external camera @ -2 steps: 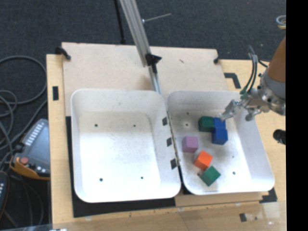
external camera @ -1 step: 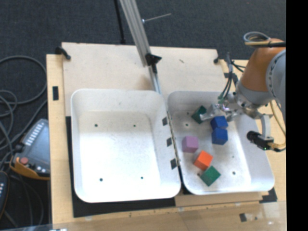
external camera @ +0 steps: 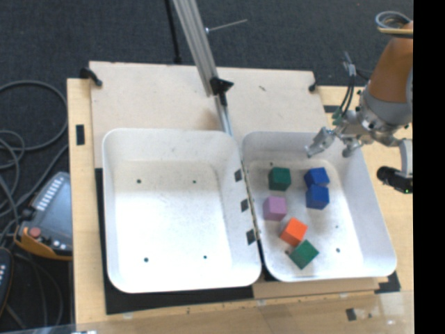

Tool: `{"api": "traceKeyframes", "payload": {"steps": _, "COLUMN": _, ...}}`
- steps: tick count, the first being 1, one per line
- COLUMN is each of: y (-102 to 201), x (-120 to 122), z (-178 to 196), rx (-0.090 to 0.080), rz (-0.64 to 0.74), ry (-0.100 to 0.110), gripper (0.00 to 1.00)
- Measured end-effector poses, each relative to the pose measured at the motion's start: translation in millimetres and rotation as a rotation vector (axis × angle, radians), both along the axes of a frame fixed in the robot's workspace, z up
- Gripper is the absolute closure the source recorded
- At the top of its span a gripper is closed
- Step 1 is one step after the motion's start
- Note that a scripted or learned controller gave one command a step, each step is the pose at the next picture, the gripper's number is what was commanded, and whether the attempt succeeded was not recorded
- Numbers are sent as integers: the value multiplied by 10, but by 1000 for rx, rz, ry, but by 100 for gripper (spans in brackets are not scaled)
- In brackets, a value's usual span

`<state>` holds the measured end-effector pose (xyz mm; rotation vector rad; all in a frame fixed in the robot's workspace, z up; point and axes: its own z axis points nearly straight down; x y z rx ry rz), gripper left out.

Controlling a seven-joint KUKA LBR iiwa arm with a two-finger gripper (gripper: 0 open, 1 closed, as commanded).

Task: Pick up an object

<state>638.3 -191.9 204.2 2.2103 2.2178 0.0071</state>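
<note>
Above the right bin's (external camera: 361, 207) far rim, the pincer (external camera: 335, 142) hangs with fingers apart, clamping nothing. Just below it lie two blue cubes (external camera: 317, 186); the green cube (external camera: 279, 179) lies below-left.

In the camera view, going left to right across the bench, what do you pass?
Left white bin → pink block → orange block → lower blue block → gripper above the right bin's far rim. The green blocks and the upper blue block overlap these in left-right position, so I left them out.
</note>
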Motion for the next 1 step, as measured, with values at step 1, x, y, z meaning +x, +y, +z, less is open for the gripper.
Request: {"api": "traceKeyframes", "payload": {"steps": 1, "y": 314, "x": 206, "z": -1112, "rx": 4, "rz": 1, "ry": 13, "gripper": 0}}
